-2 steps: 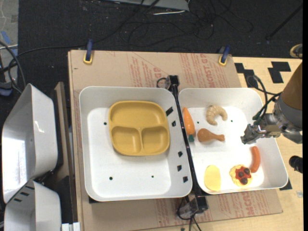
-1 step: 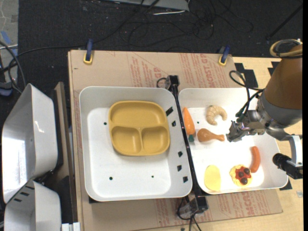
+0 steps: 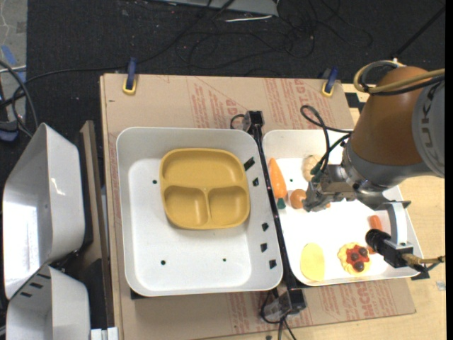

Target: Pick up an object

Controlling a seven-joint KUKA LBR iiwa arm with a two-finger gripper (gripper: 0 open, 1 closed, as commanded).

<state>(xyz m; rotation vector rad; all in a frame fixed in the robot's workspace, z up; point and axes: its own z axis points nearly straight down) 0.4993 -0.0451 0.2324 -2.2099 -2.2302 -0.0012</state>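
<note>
1. Objects for picking are seen in the right bin (image 3: 333,222): an orange carrot-shaped piece (image 3: 277,178) along its left wall, a small round orange-brown piece (image 3: 298,198) just beside the pincer (image 3: 316,198), a pale lumpy piece (image 3: 310,166) farther back, a yellow oval (image 3: 312,261) near the front, a yellow piece with red and dark spots (image 3: 354,256) beside it, and a small red piece (image 3: 374,222) near the right wall.

2. The pincer is lowered into the right bin, close above the floor and just right of the small round piece. Whether its tips are apart or together cannot be told, since dark hardware and cables cover them; nothing can be seen held.

3. The step in hand is judged to be the reach or descent toward a grasp, with the small round piece the likeliest target.

4. The next move would call for the tips to be centred over that piece and closed on it before any lift; a round, smooth-looking shape may be squeezed out sideways.

5. The left bin (image 3: 138,261) carries a tan divided plate (image 3: 205,188), well apart from the arm. Both bins rest on a brown tabletop (image 3: 184,101).
</note>
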